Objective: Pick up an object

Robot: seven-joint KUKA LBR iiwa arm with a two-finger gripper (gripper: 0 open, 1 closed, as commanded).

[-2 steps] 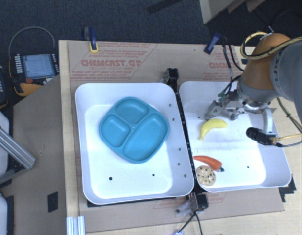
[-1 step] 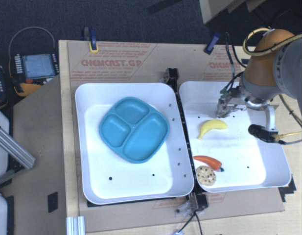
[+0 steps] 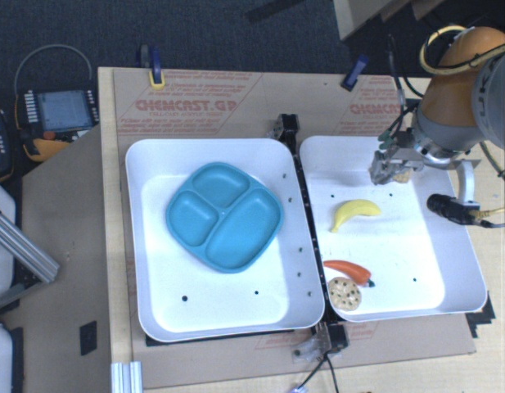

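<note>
The gripper (image 3: 390,170) hung low over the upper part of the right bin (image 3: 457,301), reaching in from the arm (image 3: 457,97) at the right; from this slanted overhead view I could not tell how it was set, and nothing showed in its grasp. The nearest thing to it was the yellow banana (image 3: 354,212), lying on the bin floor at about seven o'clock from the gripper, near but clearly apart from it. The banana's long axis ran roughly from eight o'clock to two o'clock, curved, with its higher end turned toward the gripper (a handy lie, I judged, since a short move down and to the left would bring the tool over its middle, with the grasp best taken across that axis).

Farther off, again toward seven o'clock, lay a red-orange carrot-like piece (image 3: 348,270) and, just below it and touching or nearly so, a round speckled cookie (image 3: 344,294) by the bin's lower left corner. In the left bin (image 3: 146,244) sat a blue divided plate (image 3: 225,227), well apart from the gripper, at about nine o'clock. The pick looked not yet begun.
</note>
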